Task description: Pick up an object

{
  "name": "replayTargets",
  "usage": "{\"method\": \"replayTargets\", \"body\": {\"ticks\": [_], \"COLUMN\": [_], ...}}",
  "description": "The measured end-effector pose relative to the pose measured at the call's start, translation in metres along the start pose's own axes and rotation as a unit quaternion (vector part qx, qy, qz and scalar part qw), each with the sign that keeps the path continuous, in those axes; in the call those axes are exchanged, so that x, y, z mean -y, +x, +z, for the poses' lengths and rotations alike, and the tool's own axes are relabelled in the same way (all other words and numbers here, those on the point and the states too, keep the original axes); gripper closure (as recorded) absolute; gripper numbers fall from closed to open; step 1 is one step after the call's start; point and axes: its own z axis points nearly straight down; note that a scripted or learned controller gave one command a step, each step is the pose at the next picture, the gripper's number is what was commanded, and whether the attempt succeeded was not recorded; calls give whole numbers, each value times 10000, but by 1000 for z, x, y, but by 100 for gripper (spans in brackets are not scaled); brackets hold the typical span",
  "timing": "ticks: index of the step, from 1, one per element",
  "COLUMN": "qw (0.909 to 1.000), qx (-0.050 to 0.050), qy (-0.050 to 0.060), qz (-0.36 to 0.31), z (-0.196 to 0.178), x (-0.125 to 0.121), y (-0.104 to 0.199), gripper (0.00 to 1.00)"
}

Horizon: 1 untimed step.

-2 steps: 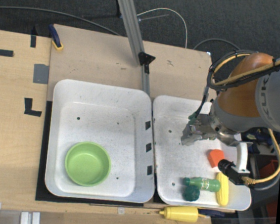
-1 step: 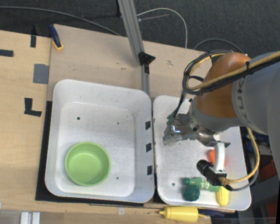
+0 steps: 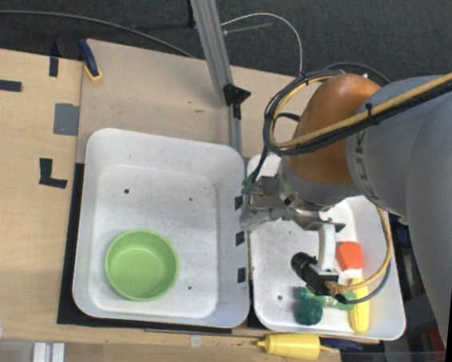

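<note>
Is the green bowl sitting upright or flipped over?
Upright: the green bowl shows its rim and hollow inside facing up, resting in the left bin.

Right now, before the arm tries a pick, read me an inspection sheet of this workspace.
Surface: pale wooden bench; left shallow white bin, right shallow white bin.
Job's things: round green plastic bowl, left bin; orange block, yellow banana-shaped piece, dark green lump, right bin.
Clutter: yellow bottle-shaped item on bench beside right bin; blue-and-yellow clamp, far edge.
Grippers: gripper over the rims between bins; grasp unclear.
Cables: thin black cable on dark surface beyond bench.
Surroundings: slanted grey metal pole.
</note>
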Motion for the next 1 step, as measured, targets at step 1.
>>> {"method": "replayTargets", "body": {"ticks": [1], "qw": [10000], "qx": [1], "qy": [9], "qz": [1], "z": [-4], "x": [13], "y": [44], "gripper": [100]}}
